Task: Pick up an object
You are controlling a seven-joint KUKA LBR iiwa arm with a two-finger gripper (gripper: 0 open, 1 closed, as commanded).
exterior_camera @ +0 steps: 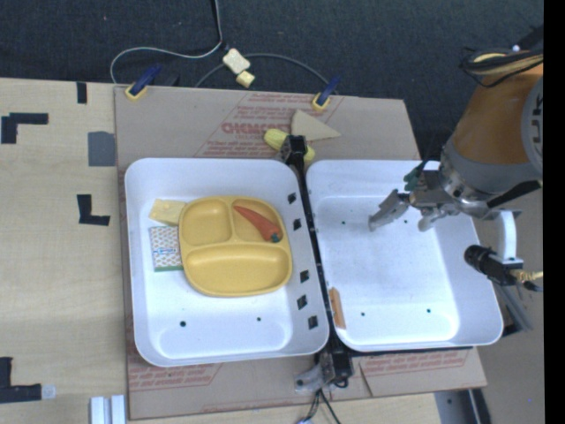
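Two fingers of the gripper [408, 215] hang spread and empty over the right bin [441, 321]. Its nearest target, a thin orange stick [336, 307], lies against that bin's left wall; descend close to the wall. The stick's exact nature is unclear.

This is a robotics lab or test bench. Two shallow white plastic bins [371, 329] sit clamped side by side on a brown cardboard sheet [243, 122], a thin white cable [212, 7] trails over dark carpet [397, 25], and a grey-and-orange industrial robot arm [499, 131] reaches in.
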